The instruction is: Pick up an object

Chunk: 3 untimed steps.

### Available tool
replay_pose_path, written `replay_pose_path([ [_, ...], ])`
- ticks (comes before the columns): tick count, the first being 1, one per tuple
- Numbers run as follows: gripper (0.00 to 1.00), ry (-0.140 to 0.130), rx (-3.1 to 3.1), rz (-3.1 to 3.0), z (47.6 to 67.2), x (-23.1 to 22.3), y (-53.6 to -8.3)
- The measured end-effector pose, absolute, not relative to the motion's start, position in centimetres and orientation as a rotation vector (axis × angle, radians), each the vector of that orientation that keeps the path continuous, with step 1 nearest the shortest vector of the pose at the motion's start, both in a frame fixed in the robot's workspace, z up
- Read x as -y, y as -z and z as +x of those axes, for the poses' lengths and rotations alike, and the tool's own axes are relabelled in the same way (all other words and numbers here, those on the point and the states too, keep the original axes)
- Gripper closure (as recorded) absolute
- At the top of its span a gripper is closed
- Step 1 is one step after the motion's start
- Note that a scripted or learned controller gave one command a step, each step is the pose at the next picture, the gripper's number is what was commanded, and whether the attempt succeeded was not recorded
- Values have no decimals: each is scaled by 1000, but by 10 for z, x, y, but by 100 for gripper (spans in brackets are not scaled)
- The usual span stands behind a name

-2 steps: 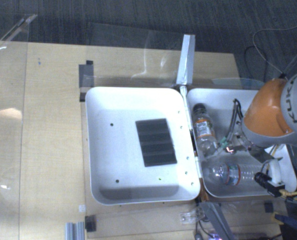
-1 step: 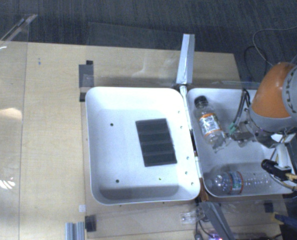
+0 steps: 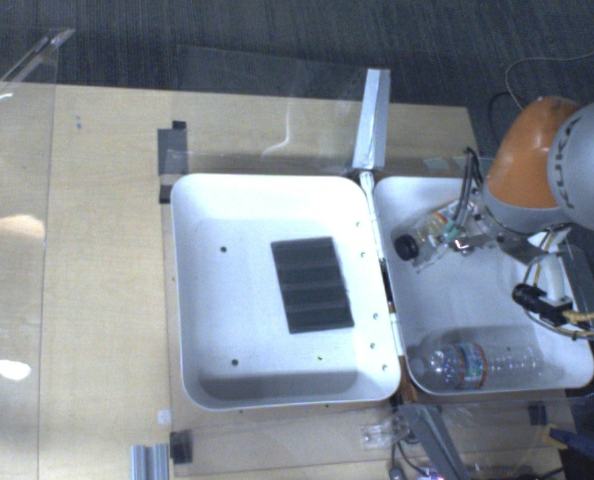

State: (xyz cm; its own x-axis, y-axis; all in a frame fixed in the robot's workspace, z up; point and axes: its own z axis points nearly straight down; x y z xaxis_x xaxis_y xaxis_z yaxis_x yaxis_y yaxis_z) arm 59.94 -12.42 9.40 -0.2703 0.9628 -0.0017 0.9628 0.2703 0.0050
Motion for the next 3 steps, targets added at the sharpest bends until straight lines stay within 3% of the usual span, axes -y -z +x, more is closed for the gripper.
replay_pose_path([
  [1,0,88,-2623,1907,643,128,-80],
  [2,0,47,-2466,2022,649,192,-86],
  [3,0,22,-2581,1814,643,193,-85],
])
